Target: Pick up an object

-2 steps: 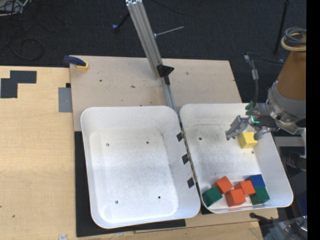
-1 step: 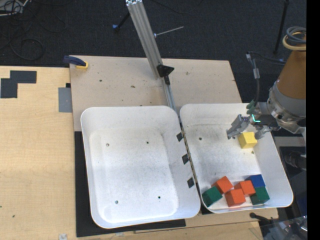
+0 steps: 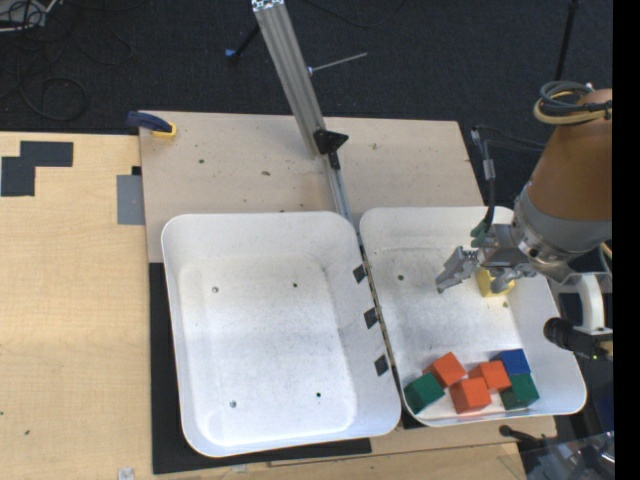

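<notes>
My gripper [image 3: 462, 268] hangs over the upper middle of the right bin [image 3: 420, 230]. A small yellow block [image 3: 494, 283] shows just to its right, partly hidden by the wrist; whether it is held or lying on the bin floor I cannot tell. In the bin's near right corner lies a cluster of blocks: three orange ones [image 3: 449, 368] [image 3: 493, 375] [image 3: 470, 396], two green ones [image 3: 424, 392] [image 3: 521, 396] and a blue one [image 3: 514, 360].
The left bin [image 3: 260, 328] sits beside the right one, joined by black clips [image 3: 370, 318]. A slanted aluminium rail [image 3: 295, 68] rises behind the bins. A blue and yellow clamp [image 3: 152, 123] lies at the bench's far left corner.
</notes>
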{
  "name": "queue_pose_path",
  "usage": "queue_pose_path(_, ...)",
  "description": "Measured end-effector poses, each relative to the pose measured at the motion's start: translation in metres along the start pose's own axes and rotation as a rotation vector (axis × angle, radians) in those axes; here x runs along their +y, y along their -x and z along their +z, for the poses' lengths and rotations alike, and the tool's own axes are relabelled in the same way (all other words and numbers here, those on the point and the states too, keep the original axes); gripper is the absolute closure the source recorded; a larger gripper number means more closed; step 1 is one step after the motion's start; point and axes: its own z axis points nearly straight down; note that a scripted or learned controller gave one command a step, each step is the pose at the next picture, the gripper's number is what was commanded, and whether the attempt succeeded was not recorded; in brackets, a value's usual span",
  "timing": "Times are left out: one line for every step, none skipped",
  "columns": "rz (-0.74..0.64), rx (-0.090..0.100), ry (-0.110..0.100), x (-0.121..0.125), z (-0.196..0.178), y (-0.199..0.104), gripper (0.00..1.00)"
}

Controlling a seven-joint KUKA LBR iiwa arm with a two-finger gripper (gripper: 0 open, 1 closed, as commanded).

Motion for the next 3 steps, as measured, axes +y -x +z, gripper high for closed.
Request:
queue_pose_path(0.000,0.000,0.000,0.004,0.045,-0.002,0.00)
queue_pose_path(0.002,0.000,0.000,0.012,0.094,-0.004,0.00)
queue_pose_path(0.011,0.000,0.003,0.012,0.082,-0.001,1.00)
